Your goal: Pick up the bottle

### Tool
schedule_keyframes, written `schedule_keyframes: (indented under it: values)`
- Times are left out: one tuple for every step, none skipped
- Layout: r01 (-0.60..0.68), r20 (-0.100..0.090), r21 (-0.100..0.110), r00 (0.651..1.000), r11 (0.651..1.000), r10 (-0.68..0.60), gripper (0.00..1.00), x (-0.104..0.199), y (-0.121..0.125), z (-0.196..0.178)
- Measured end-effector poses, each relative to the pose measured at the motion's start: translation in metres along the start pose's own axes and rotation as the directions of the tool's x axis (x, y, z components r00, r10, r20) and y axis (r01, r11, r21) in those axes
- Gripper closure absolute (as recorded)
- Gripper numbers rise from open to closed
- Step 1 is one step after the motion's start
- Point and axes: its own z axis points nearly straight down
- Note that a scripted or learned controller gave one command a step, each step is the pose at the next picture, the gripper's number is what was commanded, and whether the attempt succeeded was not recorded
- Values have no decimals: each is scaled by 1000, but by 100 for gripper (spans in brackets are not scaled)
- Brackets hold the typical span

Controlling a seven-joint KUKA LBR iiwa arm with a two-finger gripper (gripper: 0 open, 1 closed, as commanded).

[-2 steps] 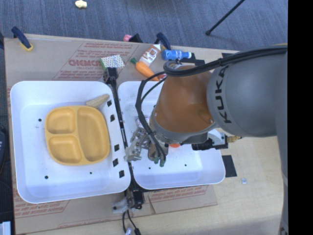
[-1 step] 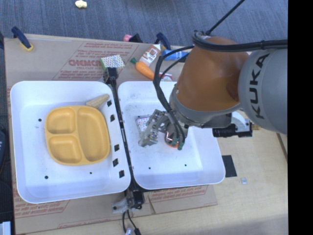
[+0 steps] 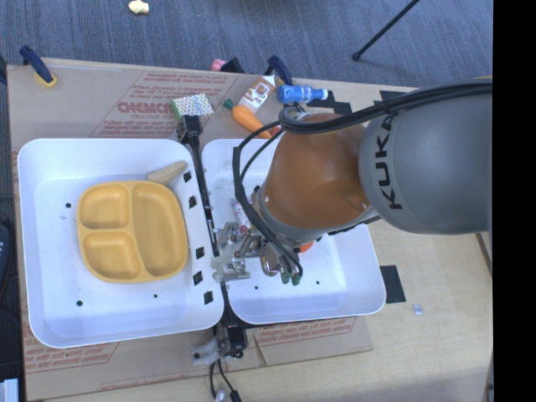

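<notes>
Grey-and-orange KUKA arm (image 3: 360, 174) hangs over the right shallow white bin (image 3: 356, 287); tool (image 3: 264, 258) sits low near that bin's left wall, its state I can't tell. Orange-and-white plastic bottle (image 3: 251, 100) lies outside the bins at the worktop's far edge. I'd lift clear, retarget there, grip across its body.

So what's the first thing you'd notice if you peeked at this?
The big grey and orange robot arm grabs your eye first, hanging low over the right white bin and hiding much of it. Next comes the yellow plate with three sections, lying in the left white bin. Behind the bins, on the cardboard, lies a small bottle with an orange end.
</notes>
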Motion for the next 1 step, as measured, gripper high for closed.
schedule_keyframes:
  values:
    - [17,6,1,1000,1000,-17,100,-3,-37,-98]
